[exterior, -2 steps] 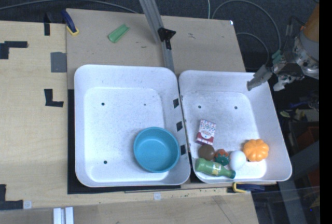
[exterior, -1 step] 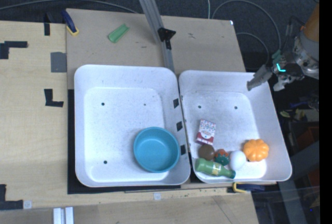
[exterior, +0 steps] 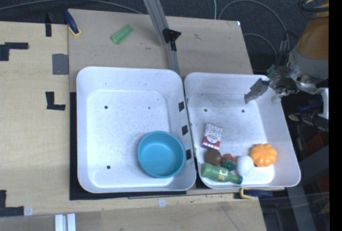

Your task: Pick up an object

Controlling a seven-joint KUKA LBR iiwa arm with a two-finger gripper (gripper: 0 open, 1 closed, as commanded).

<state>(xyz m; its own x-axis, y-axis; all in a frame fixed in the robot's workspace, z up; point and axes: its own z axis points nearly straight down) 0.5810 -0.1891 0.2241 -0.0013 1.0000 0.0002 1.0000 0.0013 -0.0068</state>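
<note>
Now, two bins: the left bin [exterior: 96, 117] holds a blue bowl [exterior: 161, 153]; the right bin [exterior: 235, 96] holds a red carton [exterior: 212, 136], orange pumpkin [exterior: 263, 154], green bottle [exterior: 219, 172], white egg [exterior: 245, 164] and brown ball [exterior: 212, 156] at its near edge. The gripper [exterior: 256, 91] hangs over the right bin's far right corner, with nothing in its grasp; how far it is spread I cannot tell.
</note>
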